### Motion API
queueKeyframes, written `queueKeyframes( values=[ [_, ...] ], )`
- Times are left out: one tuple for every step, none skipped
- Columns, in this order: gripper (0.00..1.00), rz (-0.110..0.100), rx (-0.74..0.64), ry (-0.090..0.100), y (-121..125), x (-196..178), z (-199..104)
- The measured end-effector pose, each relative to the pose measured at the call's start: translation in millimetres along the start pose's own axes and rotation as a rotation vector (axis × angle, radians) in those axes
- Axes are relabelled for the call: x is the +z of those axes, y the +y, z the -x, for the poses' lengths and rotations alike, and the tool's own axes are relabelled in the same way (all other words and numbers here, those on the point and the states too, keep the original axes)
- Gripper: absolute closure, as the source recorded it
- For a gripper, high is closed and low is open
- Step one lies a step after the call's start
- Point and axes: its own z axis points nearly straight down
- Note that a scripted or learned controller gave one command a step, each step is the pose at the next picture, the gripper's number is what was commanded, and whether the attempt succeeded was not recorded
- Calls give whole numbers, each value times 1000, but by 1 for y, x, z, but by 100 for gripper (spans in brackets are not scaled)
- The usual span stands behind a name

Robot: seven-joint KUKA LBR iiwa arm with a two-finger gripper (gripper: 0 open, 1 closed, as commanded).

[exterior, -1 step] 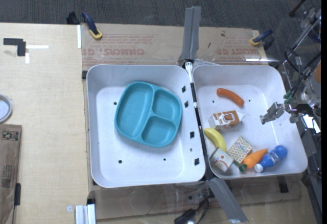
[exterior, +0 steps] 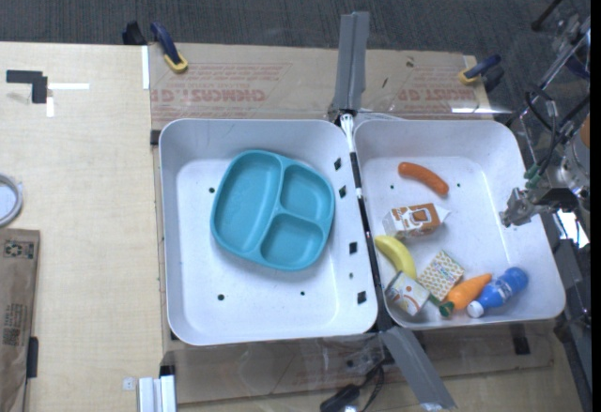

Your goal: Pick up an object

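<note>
step: approach, nothing held | grey two-finger gripper (exterior: 517,210) at right bin's (exterior: 488,149) right rim, finger state can't tell | next: reach in twd blue plastic bottle (exterior: 498,291) nr front-right corner

On my feed: pale wooden bench (exterior: 75,175); roll of clear tape (exterior: 7,202) at its left edge; brown paper bag (exterior: 17,307) just below it (partly cut off); two yellow-and-blue clamps (exterior: 169,48) (exterior: 481,72) pinning a printed clear sheet (exterior: 244,86) behind the bins.
</note>
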Motion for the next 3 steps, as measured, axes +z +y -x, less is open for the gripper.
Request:
queueKeyframes(
  values=[
    [0, 0, 1, 0, 0, 0, 0],
    [0, 31, -78, -5, 57, 91, -89],
    [100, 32, -75, -10, 57, 82, -85]
  ],
)
